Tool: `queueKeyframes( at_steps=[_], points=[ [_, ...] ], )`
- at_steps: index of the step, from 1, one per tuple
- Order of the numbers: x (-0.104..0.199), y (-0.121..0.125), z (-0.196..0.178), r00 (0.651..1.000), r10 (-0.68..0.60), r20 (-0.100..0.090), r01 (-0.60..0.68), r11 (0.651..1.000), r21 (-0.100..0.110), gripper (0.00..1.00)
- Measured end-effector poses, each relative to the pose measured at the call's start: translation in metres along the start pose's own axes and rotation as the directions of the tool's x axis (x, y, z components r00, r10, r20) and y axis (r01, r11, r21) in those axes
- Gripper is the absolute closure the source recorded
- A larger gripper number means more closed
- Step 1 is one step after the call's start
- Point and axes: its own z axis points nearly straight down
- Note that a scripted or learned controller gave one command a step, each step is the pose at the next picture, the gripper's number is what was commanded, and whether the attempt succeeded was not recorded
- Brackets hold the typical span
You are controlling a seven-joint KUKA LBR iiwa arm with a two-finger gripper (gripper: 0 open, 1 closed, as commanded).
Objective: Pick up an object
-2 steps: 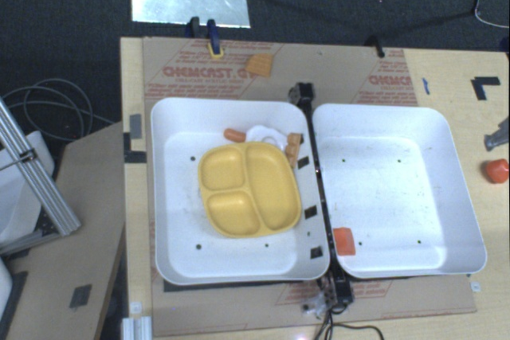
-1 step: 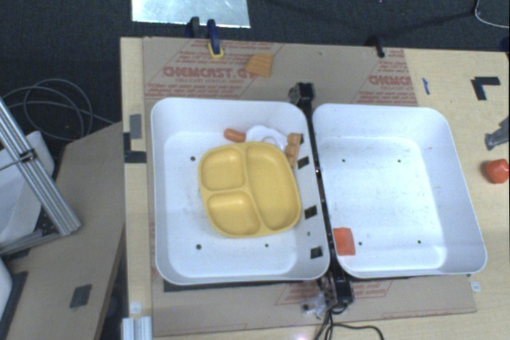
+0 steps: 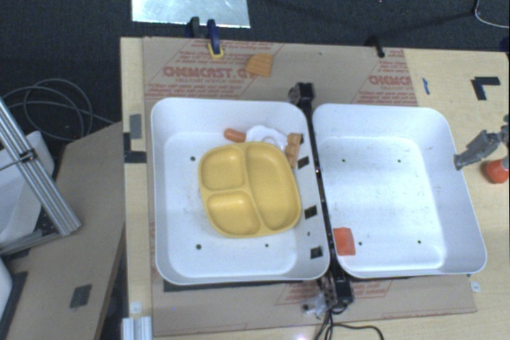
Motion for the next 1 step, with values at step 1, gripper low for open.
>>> queueKeyframes(
  at_steps=[1],
  points=[
    [-0.017, 0.0057, -0.134, 1.0, -0.003, 0.009, 0.003, 1.0, -0.02, 0.0]
  ],
)
